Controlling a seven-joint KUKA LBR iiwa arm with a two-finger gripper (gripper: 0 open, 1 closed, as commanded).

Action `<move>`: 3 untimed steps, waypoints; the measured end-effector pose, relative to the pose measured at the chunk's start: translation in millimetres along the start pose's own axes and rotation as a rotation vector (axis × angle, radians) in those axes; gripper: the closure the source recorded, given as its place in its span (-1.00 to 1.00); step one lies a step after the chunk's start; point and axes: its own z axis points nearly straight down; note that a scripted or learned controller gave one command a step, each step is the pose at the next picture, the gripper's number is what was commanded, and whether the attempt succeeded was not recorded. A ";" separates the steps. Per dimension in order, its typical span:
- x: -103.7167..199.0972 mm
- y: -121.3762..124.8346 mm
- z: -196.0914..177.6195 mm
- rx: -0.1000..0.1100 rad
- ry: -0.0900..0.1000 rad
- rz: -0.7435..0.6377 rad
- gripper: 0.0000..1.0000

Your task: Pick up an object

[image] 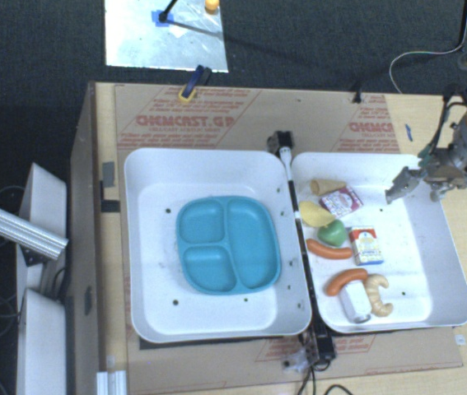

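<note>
The things that could be picked up all lie in the right bin [451, 257], bunched along its left side. From the far end toward the camera there is a tan wedge [324, 187], a pink packet [344, 199], a yellow piece [315, 215], a green and red piece [332, 233], an orange stick [329, 251], a small red and white box [366, 246], an orange sausage [344, 281], a pale curved piece [379, 296] and a white cylinder [352, 304]. Several touch or overlap their neighbours; the box and the sausage seem the easiest to get at. None is lifted, and all rest on the bin floor.

The hand [399, 189] sits over the far right part of the same bin, pointing left toward the pile but apart from it, nearest to the pink packet. Its two fingers look slightly parted with nothing between them, though they are small and blurred at this size.

The task looks barely started: the arm is near the bin, but no target is reached or gripped. Moving over one item, lowering, closing and lifting all remain.

The left bin [147, 220] holds a blue divided tray [227, 244]. Both bins stand on the counter [241, 113].
</note>
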 end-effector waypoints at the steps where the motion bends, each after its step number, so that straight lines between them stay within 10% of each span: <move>1: 33.8 11.2 63.8 0.003 0.002 -0.001 -1.00; 2: 64.2 -25.4 96.4 0.002 0.001 0.000 -1.00; 3: 59.0 -2.5 138.3 -0.005 -0.002 0.001 -1.00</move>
